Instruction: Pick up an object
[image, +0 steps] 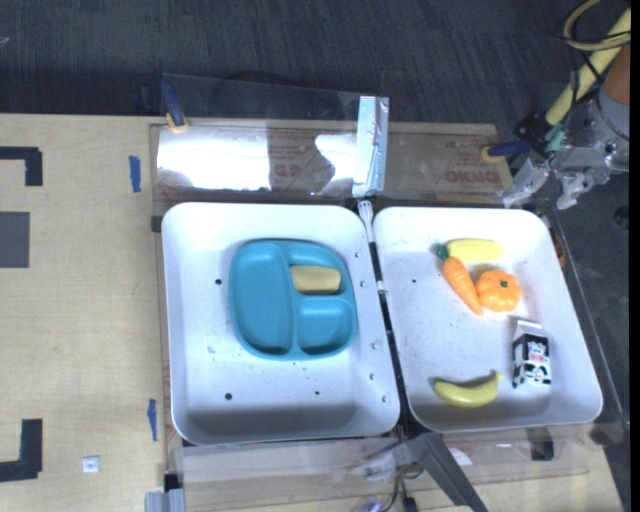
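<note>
My claw hangs at the upper right, above the far right corner of the right bin and just outside its rim, over the clear panel behind the bins. Its fingers are too small and blurred for me to make out, so I cannot tell whether the claw is spread or closed; nothing shows between them that I can make out. Yellow and blue cables trail up behind my wrist.

The things I might lift all lie in the right bin, well apart from my claw. Near the far edge sits a small yellow piece, lying across; just below it a carrot slants down to the right, touching or nearly touching an orange on its right side. Lower, against the right wall, stands a little black-and-white carton. At the near edge a banana lies curved, ends turned up, just left of the carton.

The left bin holds a blue divided plate, and in its upper right compartment rests a yellowish block.

Both bins sit side by side on the pale surface, which carries black marks along its left side
</note>
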